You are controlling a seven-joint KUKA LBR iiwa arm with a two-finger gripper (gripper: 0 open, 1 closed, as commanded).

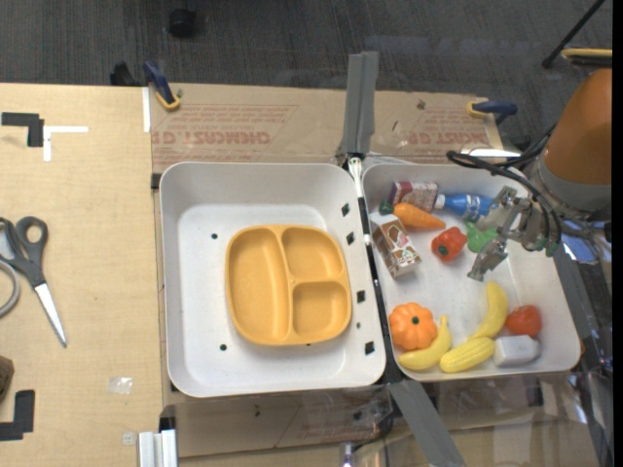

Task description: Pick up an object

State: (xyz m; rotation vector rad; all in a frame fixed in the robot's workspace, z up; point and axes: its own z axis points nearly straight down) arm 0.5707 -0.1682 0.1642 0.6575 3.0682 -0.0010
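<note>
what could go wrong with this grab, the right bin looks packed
The gripper hangs over a tight cluster: a green item and red pepper sit close beside it, so the fingers may nudge one aside or catch two. The bananas overlap near the pumpkin, so lifting one may drag its neighbours.

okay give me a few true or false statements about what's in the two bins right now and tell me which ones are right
1. The yellow tray lies in the left bin. True.
2. The pumpkin sits in the left bin. False: it is in the right bin, near its front left corner.
3. The end effector is over the right bin. True.
4. Scissors lie inside the right bin. False: they lie on the bench, left of both bins.
5. The carrot is in the right bin, toward its back. True.
6. The tray has one compartment. False: it has three.
</note>
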